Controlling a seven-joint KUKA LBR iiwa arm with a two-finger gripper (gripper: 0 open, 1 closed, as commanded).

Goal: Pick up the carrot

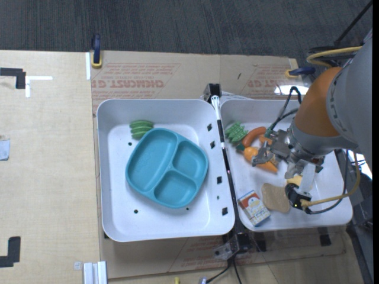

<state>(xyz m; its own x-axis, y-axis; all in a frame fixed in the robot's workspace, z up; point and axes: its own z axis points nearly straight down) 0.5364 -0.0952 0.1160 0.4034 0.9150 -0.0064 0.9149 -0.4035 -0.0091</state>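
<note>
End effector point(260, 156): lowered into the right bin point(331, 218), tips set right at the orange items; opening cannot be told (fingers lost in clutter), no grasp confirmed
Carrot point(253, 136): lying in right bin's upper left, orange body with green top point(235, 132) toward the divider; just beside the end effector
Orange pieces point(260, 157): at the tips, likely to be mistaken for the target
Other right-bin items: small carton point(253, 209), tan round item point(275, 197) near the front
Left bin point(112, 218): blue divided plate point(167, 167), green item point(141, 128) (not involved)
Step judged: approach for a pick, not yet lifted
</note>
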